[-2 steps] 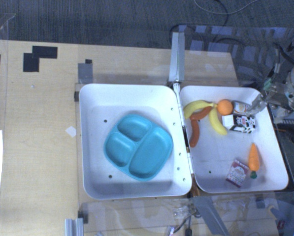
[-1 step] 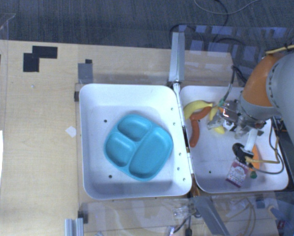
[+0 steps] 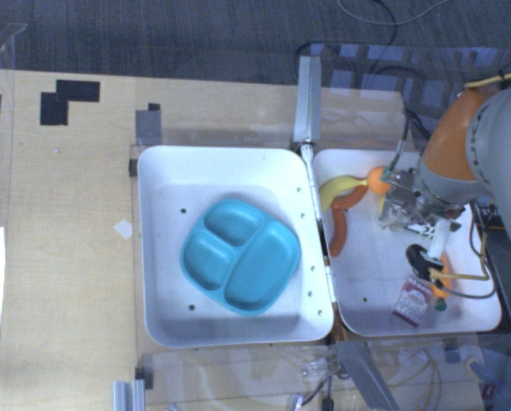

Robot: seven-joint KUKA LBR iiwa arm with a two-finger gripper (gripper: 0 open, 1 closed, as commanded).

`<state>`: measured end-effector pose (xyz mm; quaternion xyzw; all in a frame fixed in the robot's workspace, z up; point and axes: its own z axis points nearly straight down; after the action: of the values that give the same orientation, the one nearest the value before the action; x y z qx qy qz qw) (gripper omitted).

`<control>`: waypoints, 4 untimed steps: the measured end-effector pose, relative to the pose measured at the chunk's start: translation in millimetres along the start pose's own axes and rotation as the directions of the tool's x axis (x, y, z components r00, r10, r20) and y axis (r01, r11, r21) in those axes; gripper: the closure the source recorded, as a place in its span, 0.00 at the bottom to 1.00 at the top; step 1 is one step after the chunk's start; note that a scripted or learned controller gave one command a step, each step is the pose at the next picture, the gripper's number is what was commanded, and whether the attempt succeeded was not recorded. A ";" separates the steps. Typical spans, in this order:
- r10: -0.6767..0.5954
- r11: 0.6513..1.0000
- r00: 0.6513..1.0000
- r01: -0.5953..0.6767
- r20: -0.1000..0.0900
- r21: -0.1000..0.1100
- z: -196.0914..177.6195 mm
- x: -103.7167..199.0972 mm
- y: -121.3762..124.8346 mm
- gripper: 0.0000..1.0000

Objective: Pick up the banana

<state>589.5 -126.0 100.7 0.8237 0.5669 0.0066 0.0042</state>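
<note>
Camera view: looked down at a slant on the counter [image 3: 75, 255].
Left bin [image 3: 161, 306]: held a blue divided plate [image 3: 240, 255].
Right bin [image 3: 478, 315]: held the banana [image 3: 339, 187], lying near its upper-left corner with a reddish sausage-like piece [image 3: 339, 221] just beside it.
Progress: banana not yet lifted; the grasp was still to do, by my reckoning.
Claw [image 3: 409, 217]: hung over the right bin, beside the banana; open or closed, I could not tell.
Arm [image 3: 482, 144]: reached in from the right, wrist bent down.

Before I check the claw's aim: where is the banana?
The banana lies in the right bin, near its upper left corner, against a brown sausage and just left of the claw.
</note>
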 end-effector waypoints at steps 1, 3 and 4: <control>0.238 0.971 0.971 -0.238 0.007 0.008 -137.9 93.9 12.0 1.00; 0.252 0.968 0.968 -0.252 0.008 0.012 -92.3 79.8 -58.2 1.00; 0.371 0.929 0.929 -0.371 0.009 0.009 -127.0 134.7 -63.6 1.00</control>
<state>576.2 22.4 227.6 0.9161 0.4010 0.0015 0.0004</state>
